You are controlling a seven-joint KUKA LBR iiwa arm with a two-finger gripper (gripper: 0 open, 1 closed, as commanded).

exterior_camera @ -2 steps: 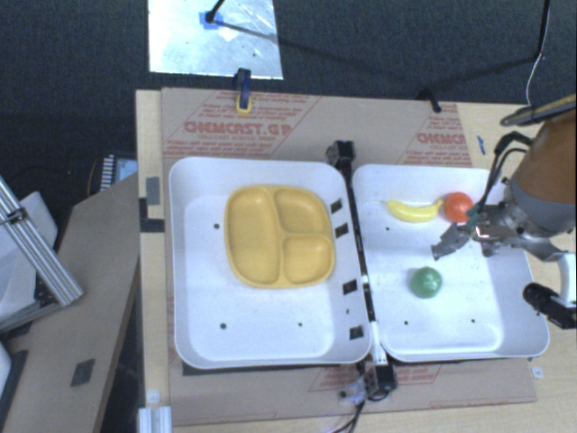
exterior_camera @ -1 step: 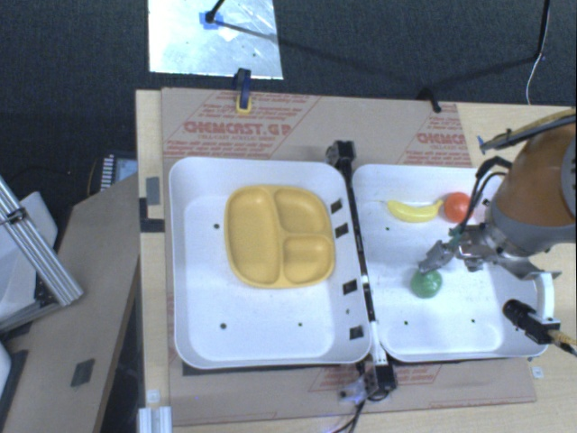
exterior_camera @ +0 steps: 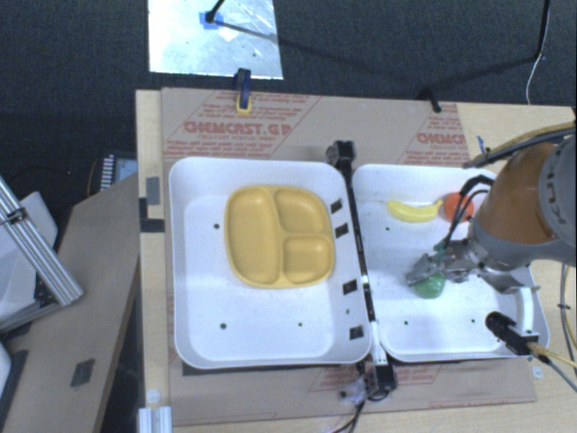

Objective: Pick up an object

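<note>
I saw the gripper (exterior_camera: 425, 270) low in the right bin (exterior_camera: 397, 327), right at a green object (exterior_camera: 430, 286) — whether it was spread or pinching, I couldn't tell. A banana (exterior_camera: 413, 210) and an orange ball (exterior_camera: 456, 205) lay near the far wall — the left bin (exterior_camera: 194, 332) held a yellow divided plate (exterior_camera: 275, 235).

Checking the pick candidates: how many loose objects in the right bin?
3. Banana at the far side, an orange object right of it, partly behind the arm, and a green object under the gripper. The arm may hide more.
</note>
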